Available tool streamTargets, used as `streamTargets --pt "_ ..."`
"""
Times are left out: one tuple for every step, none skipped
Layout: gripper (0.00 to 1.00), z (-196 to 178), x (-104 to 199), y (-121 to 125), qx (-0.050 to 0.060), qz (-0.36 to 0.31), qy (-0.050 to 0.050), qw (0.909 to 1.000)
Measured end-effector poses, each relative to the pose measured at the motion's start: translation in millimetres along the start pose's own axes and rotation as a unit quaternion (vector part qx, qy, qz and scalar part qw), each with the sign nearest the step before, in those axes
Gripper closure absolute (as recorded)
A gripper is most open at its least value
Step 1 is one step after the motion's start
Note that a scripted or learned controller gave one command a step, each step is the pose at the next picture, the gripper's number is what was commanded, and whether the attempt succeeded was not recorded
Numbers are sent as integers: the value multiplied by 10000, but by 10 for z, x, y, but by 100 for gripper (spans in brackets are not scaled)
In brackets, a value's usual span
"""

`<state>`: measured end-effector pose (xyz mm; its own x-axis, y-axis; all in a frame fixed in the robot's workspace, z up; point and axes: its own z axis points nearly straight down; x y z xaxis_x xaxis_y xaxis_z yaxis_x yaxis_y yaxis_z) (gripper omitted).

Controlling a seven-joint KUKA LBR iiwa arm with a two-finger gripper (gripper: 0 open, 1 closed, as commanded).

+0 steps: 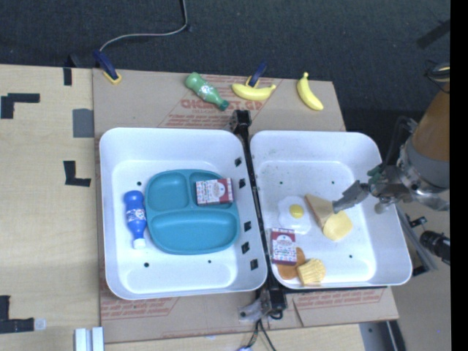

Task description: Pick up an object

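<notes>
Reaching in from the right, our end effector [344, 201] hung low over the right bin [365, 152], right beside the cheese wedge [319, 209] and the round yellow toy [337, 227]; we couldn't tell its state. We judged the wedge light, stiff, slick plastic, best pinched across its flat faces, not its sloping tip.

Two white bins are seen side by side on the surface [44, 196]. The claw [349, 196] is placed in the right bin [351, 152], just above a yellow lump [337, 227]. A teal tray [191, 221] is held in the left bin [124, 145].
</notes>
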<state>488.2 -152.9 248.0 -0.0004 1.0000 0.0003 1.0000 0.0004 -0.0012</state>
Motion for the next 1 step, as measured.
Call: streamTargets --pt "0 1130 -89 563 15 0 4 10000"
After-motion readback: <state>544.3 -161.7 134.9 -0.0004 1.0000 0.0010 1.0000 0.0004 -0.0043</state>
